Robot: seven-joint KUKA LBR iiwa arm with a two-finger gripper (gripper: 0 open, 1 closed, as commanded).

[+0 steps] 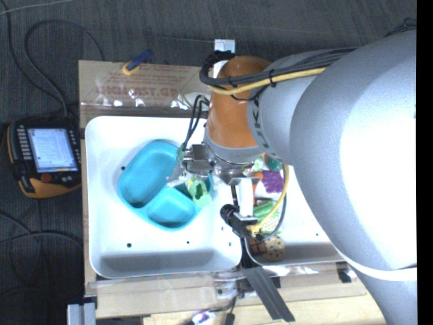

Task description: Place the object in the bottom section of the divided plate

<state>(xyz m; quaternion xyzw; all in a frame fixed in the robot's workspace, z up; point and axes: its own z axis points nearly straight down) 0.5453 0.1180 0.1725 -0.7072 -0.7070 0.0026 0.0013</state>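
A blue divided plate (152, 181) lies tilted in the left white bin (108, 249), with a large section up left and a smaller section (170, 210) at the lower right. My gripper (196, 178) hangs over the plate's right edge, below the orange wrist band (233, 124). A small green object (199, 191) sits right at the gripper's tip, above the rim between the two sections. The gripper body hides whether the object is held or resting on the plate.
The grey arm covers most of the right bin, where a purple piece (272, 180), a yellow-green piece (268, 210) and a brown spotted block (272, 250) peek out. A teach pendant (44, 156) lies left of the bench. Cardboard (135, 87) sits behind the left bin.
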